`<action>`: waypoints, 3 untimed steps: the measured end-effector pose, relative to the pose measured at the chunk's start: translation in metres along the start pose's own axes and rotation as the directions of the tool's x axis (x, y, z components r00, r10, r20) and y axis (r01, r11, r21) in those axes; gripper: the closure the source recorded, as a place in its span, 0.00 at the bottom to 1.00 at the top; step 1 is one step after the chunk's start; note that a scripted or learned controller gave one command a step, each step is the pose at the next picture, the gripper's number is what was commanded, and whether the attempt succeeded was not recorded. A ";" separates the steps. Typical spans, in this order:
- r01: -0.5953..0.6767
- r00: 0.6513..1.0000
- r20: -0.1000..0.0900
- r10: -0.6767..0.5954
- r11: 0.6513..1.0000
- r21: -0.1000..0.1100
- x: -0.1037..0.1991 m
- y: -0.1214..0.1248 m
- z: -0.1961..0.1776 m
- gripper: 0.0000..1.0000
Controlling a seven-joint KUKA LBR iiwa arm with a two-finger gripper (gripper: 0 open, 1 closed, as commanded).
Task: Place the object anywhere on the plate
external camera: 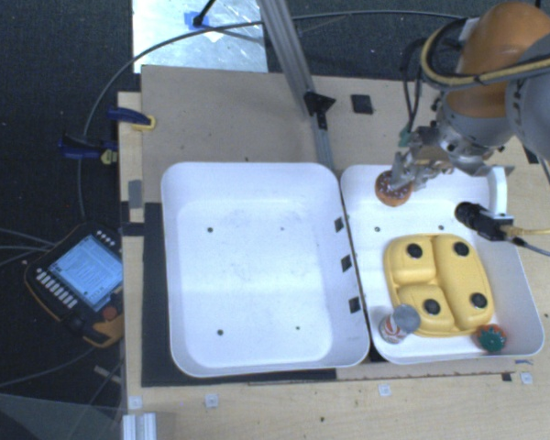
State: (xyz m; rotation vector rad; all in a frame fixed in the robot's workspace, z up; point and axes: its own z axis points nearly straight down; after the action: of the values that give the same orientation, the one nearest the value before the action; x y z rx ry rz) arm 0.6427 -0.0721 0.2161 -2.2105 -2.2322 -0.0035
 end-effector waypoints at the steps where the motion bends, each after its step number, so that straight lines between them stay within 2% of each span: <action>1: 0.001 1.000 -0.001 -0.001 1.000 -0.001 0.058 0.000 -0.009 1.00; 2: -0.001 1.000 0.000 0.001 1.000 0.001 0.103 -0.008 -0.003 1.00; 3: 0.001 1.000 -0.001 -0.001 1.000 0.002 0.162 -0.022 0.002 1.00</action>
State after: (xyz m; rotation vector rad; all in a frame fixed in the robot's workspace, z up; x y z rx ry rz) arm 0.6187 0.0898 0.2140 -2.2081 -2.2318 -0.0027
